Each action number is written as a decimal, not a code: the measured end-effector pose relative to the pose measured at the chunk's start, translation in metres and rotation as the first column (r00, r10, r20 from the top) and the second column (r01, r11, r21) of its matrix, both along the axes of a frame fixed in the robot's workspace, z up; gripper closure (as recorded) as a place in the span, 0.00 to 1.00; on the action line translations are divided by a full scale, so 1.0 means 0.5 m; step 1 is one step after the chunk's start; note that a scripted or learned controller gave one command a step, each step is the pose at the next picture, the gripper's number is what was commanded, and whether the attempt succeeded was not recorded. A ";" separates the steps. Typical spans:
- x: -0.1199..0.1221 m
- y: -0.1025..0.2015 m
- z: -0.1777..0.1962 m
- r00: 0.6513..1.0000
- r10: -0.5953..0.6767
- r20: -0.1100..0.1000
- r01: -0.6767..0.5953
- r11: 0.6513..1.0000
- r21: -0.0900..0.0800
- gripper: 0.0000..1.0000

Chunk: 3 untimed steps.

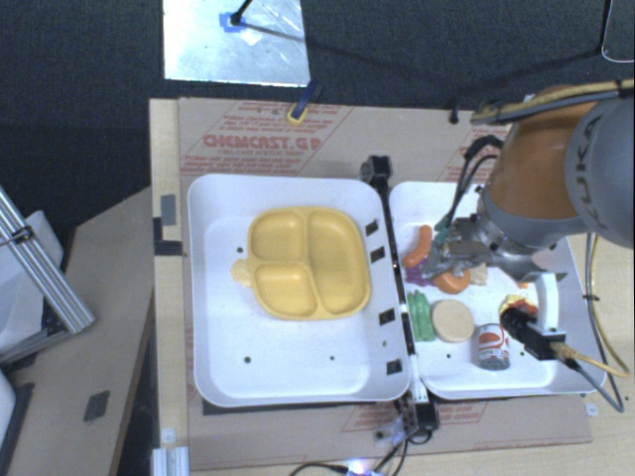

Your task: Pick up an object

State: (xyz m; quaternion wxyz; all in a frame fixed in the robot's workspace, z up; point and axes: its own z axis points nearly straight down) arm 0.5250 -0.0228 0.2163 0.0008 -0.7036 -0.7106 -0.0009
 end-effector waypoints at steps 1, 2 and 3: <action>0.020 0.083 0.030 1.000 -0.001 0.002 0.001 1.000 -0.001 1.00; 0.009 0.064 -0.005 1.000 -0.009 -0.001 0.009 1.000 -0.003 1.00; 0.005 0.085 0.028 1.000 -0.004 0.003 0.004 1.000 -0.002 1.00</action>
